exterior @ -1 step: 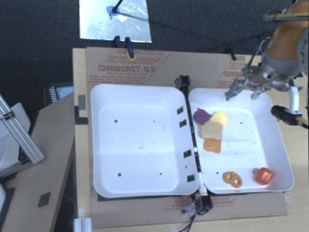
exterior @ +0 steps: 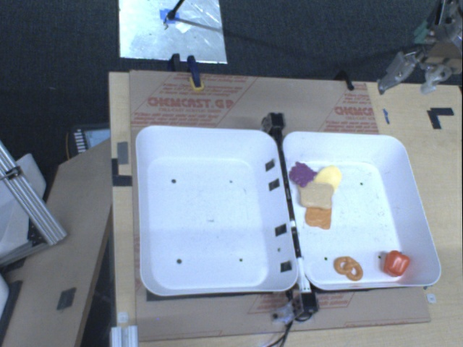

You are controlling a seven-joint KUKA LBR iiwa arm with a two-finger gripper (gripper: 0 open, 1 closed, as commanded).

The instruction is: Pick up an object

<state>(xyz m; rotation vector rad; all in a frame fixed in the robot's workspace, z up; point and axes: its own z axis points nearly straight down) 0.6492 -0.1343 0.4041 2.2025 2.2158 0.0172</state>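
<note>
Toward the near right corner of the right bin, a small red piece, perhaps a toy pepper or tomato, sits apart from the rest and looks the easiest object to lift. By its look it is light, stiff plastic with a smooth, rounded skin that could slip, so a pinch across its middle seems soundest. It is squat, with no clear long axis; a paler spot faces up and toward the bin's rim. Just to its left lies a flat orange pretzel, thin and harder to get under. Against the divider, a purple grape cluster, a yellow piece, a tan slab and an orange slab touch in a stack running away from the camera. The left bin shares the bench. Above the bench's far right corner hangs the gripper, well apart from every object; whether its jaws are spread or pressed together cannot be told.
</note>
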